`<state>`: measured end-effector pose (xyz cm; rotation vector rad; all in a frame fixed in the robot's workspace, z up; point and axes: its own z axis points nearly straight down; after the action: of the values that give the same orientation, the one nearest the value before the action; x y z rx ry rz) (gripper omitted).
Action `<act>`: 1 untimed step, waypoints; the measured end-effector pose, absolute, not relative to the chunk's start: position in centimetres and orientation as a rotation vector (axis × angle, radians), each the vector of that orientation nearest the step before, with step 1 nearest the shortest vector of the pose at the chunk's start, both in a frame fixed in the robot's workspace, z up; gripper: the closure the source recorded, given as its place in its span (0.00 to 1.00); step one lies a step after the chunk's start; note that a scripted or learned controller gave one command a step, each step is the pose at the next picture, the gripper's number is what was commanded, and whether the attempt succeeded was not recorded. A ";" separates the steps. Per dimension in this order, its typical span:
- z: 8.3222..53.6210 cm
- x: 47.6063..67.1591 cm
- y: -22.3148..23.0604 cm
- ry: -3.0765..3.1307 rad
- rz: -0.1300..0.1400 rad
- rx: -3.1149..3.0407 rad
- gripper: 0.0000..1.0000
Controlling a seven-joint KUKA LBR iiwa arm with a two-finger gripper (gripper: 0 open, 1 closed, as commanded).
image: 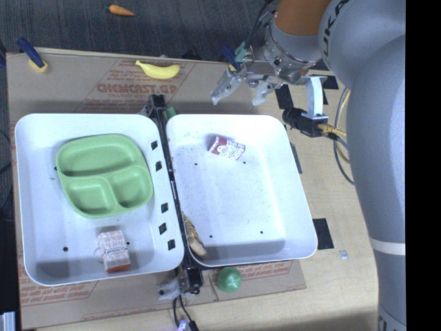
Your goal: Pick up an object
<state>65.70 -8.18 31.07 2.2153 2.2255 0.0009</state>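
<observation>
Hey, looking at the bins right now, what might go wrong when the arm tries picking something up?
The gripper hangs open above the far rim of the right bin, so a straight descent may hit the rim. The red and white packet lies flat and may slip. The small box in the left bin is a far reach.

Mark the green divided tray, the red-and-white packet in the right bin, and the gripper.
green divided tray (103, 174), camera view, on its central ridge.
red-and-white packet (226, 146), camera view, on its middle.
gripper (240, 96), camera view, midway between its fingertips.
</observation>
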 end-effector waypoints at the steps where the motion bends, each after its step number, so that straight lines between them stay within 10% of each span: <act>1: 12.5 66.2 -11.6 2.216 0.017 2.200 0.00</act>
<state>66.20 -11.60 12.46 2.1996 2.2163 0.0171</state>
